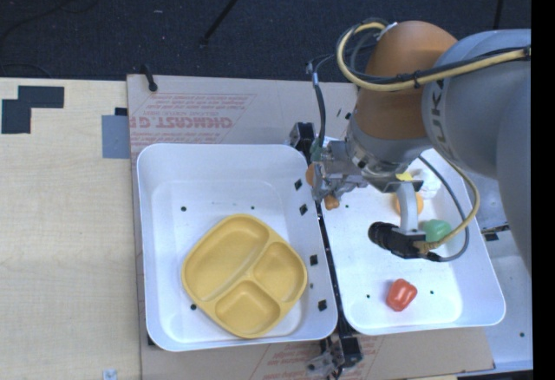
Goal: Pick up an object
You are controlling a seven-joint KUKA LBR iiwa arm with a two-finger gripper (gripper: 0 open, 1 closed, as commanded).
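A small red pepper-like object lies on the right bin floor, near its front rim; a yellow divided tray fills the left bin; the gripper hangs over the right bin's rear-left corner, finger state impossible to tell

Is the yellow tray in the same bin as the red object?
No, the yellow tray lies in the left bin; the red object is in the right bin.
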